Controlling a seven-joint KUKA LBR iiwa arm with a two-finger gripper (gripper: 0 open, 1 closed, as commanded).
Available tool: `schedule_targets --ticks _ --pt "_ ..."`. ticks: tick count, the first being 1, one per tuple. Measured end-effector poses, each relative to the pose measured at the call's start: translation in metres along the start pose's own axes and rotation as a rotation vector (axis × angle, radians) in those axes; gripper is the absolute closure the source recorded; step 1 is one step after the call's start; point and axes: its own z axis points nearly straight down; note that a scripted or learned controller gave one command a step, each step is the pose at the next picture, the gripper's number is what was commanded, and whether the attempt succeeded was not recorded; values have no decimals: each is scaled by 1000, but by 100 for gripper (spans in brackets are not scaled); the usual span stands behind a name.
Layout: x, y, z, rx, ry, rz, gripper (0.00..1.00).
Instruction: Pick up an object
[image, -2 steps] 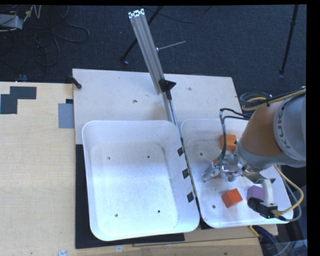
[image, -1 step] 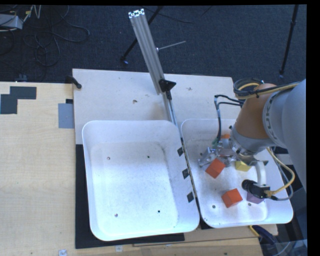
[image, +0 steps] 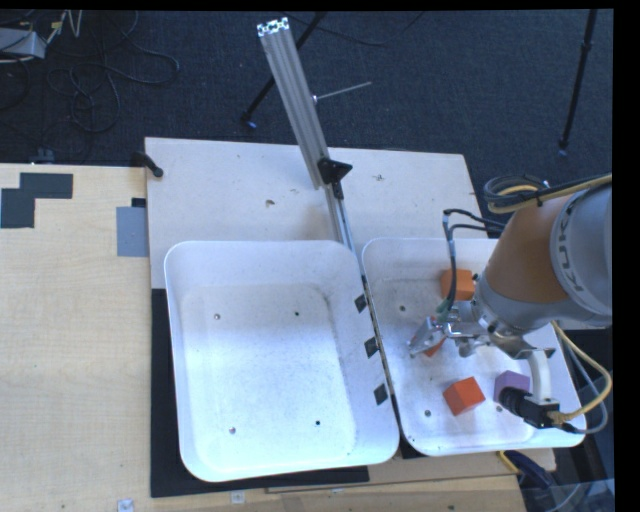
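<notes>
My gripper (image: 428, 338) is low inside the right bin (image: 400, 270), near its middle, reached in from the right. A small orange-red piece (image: 433, 349) shows right under its tip; whether it is gripped is unclear. An orange block (image: 458, 285) lies just behind the gripper, partly hidden by the wrist. A red-orange cube (image: 464, 395) sits on the bin floor in front of the gripper, apart from it. To the cube's right lies a purple block (image: 513, 382).
The left bin (image: 190, 300) lies beside the right one, with a row of black clips (image: 370, 345) along the shared edge. A slanted aluminium bar (image: 300, 105) rises behind the bins. Cables (image: 570, 400) hang at the right bin's near right corner.
</notes>
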Motion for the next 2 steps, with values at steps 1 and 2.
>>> schedule_targets --ticks 1,2 --pt "-10 61 25 -5 -2 -4 0" --pt "13 0 23 -7 -2 2 0"
